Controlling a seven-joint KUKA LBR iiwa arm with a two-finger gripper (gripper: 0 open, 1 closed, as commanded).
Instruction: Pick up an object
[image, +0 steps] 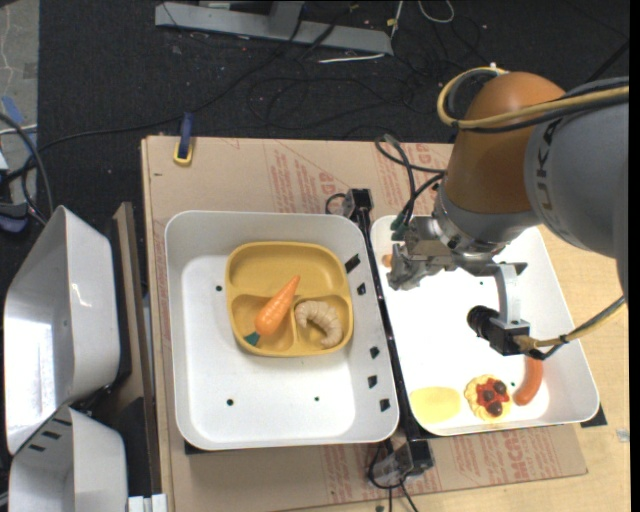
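Tapered carrot (277, 306) beside curled, perhaps rubbery, shrimp (320, 322).

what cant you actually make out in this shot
- Gripper: in the camera view the arm's own wrist covers it from above, so its fingers' state is hidden.
- Right bin: its upper part is hidden under the arm.
- Sausage: its top end is hidden behind a black part.
- Small round toy: too small to identify.
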